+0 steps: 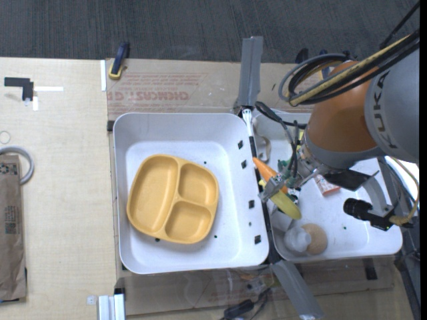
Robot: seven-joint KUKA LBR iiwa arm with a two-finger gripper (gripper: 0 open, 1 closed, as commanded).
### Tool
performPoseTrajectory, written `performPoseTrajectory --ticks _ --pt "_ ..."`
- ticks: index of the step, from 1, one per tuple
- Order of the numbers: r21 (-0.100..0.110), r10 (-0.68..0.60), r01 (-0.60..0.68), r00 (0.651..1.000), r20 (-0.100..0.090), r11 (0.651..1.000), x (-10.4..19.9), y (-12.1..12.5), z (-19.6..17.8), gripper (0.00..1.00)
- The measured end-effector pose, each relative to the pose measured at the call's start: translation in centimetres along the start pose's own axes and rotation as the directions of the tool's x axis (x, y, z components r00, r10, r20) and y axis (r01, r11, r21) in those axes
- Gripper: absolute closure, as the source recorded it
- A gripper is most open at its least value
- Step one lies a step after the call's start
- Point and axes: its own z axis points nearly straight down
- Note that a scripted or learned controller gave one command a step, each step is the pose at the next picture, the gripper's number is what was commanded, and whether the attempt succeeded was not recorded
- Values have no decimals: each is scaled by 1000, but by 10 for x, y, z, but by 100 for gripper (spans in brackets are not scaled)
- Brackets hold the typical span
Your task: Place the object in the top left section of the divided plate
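Note:
A yellow divided plate (173, 199) with three sections lies in the left white bin (127, 245), slightly turned. My gripper (288, 177) hangs low over the left side of the right bin (347, 245), under the orange band of the arm. Right beside it lie an orange carrot-like piece (265, 170) and a yellow banana-like piece (287, 205), both against the bin's left wall. Whether either of them is between the gripper's tips is hidden by the wrist.
In the right bin there are also a round tan and white object (307, 239) near the front and a small red and white packet (327, 187). Black and yellow cables (313, 79) loop above the arm. A brown bag (10, 225) lies far left on the bench.

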Motion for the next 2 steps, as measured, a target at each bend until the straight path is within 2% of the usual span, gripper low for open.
performPoseTrajectory --ticks 1,2 --pt "0 123 -123 992 0 992 -12 -27 -17 100" --pt "2 169 -169 986 -1 986 49 -13 0 100"
